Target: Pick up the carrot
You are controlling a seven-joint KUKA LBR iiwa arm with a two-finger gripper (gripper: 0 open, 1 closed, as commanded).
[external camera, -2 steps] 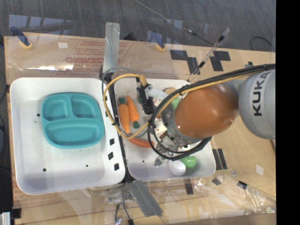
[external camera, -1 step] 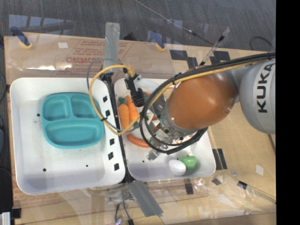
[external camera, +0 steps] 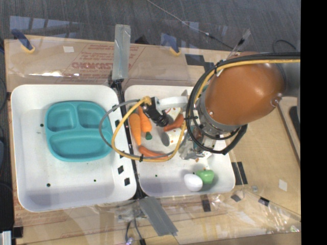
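The carrot [external camera: 136, 128] is lying lengthwise, top to bottom, in the right bin [external camera: 168, 188], left of the arm [external camera: 240, 93]; I cannot tell the jaws' state.

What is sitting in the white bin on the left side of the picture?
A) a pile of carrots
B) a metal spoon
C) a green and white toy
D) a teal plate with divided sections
D: the left bin holds a teal divided plate, while the carrots lie in the right bin.
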